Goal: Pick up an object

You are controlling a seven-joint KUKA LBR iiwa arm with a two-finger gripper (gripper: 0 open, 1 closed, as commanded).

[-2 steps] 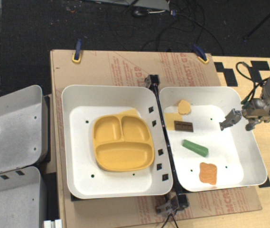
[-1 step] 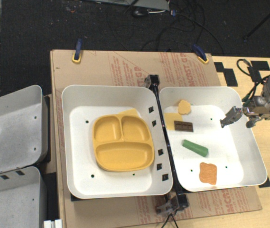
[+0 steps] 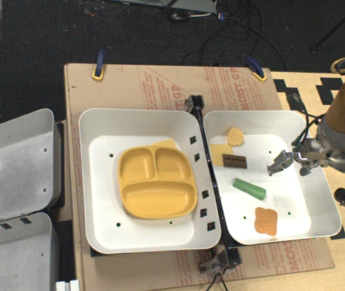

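Reaching in over the right rim of the right-hand shallow white bin (image 3: 318, 223), the grey two-finger gripper (image 3: 279, 163) hangs above that bin's middle, well apart from everything lying in it; whether it is open or closed I cannot tell from this slanted view, and nothing is seen caught in it.

Four loose candidates lie in that bin, spread out so that each could be approached alone. A green cylinder-shaped piece (image 3: 249, 188) lies tilted near the bin's centre, the nearest thing to the gripper. A dark brown flat bar (image 3: 234, 160) rests toward the left wall, touching a pale yellow flat piece (image 3: 219, 152) that sits against that wall. A small rounded yellow-orange piece (image 3: 236, 136) lies toward the far left corner, and an orange, lumpy flat piece (image 3: 266, 220) lies near the near edge.

The left-hand shallow white bin (image 3: 99, 162) carries a yellow plastic divided plate with three compartments (image 3: 157, 183) across its middle, far from the tool and too broad for an easy pinch.

Judging by the arm's position, the green cylinder looks the likeliest target; being round, it may roll if the descent is off-centre.
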